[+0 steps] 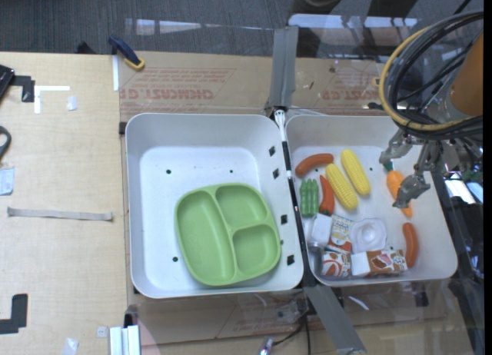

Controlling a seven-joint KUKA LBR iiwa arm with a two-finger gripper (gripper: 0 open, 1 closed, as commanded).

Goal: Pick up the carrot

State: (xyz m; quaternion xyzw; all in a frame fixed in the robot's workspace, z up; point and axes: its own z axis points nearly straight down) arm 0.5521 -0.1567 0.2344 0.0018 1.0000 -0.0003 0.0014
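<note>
Over the right bin [444, 269], my gripper [403, 175] straddles the carrot [395, 186], fingers spread; grasp and lift remain, I judge.

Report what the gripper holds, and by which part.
Nothing visibly held: the gripper hangs open astride the carrot, near its upper end, not clamped.

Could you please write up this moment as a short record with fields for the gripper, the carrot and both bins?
gripper: over the right side of the right bin, fingers spread, one either side of the carrot
carrot: orange, near the right bin's right wall, not visibly lifted
left bin: holds a green divided plate
right bin: holds two corn cobs, a sausage, a green vegetable and packets
</note>
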